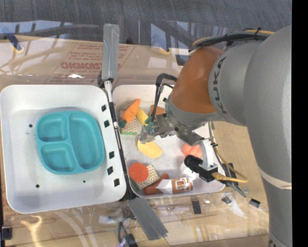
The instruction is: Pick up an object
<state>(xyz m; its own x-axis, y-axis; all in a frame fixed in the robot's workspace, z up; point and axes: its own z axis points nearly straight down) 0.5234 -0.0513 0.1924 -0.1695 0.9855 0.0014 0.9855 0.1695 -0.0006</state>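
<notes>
Pincer low in right bin; apart or together, can't tell. Just below: yellow toy slice, prob. the target; touching or not, unclear. Toy carrot near, upper left. Orange round toy & sausage nr front wall. Teal divided plate in left bin. Nothing visibly gripped; judged approach stage, grasp & lift still to do.

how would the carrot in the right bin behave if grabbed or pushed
The carrot looks like a moulded toy, so probably stiff and light. Its tapered body may roll in a curve when pushed, and a pinch near the thin end could slip off.
</notes>
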